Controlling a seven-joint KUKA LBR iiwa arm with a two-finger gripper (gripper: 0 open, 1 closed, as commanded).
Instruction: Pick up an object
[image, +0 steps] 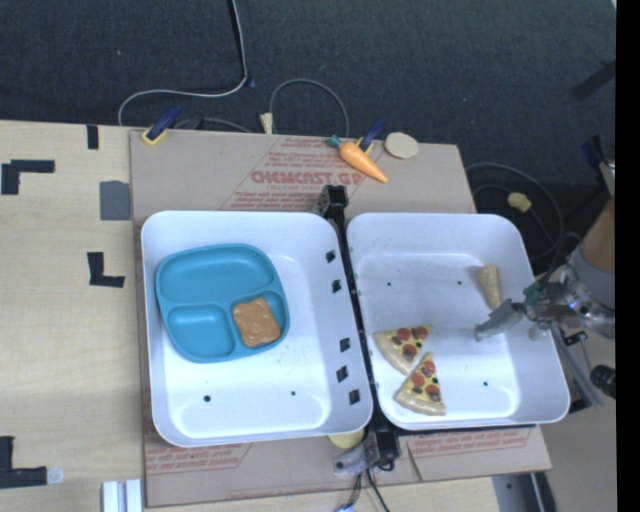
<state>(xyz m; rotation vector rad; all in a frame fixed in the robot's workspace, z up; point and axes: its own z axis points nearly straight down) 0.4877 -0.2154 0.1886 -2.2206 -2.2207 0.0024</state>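
Note:
The right bin holds two toy pizza slices, one near its middle and another just in front of it. A small beige stick-shaped piece lies near the bin's right wall. My gripper hangs over the right side of this bin, just in front of the beige piece and right of the pizza slices. I see nothing held in it. The left bin carries a blue divided plate with a brown toast-like piece in its lower right compartment.
Behind the bins, a toy carrot and a round beige disc lie on the cardboard. A small yellow item sits beyond the right bin's far corner. Cables run along the back. A black divider separates the bins.

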